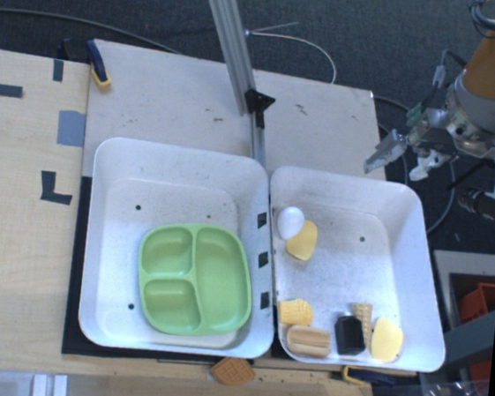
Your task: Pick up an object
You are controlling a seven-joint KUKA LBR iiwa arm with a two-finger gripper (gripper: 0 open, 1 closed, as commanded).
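Right now the tool (401,154) hangs above the far right corner of the right bin (418,257), its 2 fingers spread apart with nothing between them. Nearest below and to its left lie a white egg (290,219) touching a yellow wedge (303,241); further toward the near wall sit a waffle piece (296,312), a bread roll (308,340), a black block (349,334) and a yellow lemon-like piece (387,340). They look like light, hard plastic play food. The egg seems smooth and likely to slip; I'd pinch the wedge across its flatter sides.
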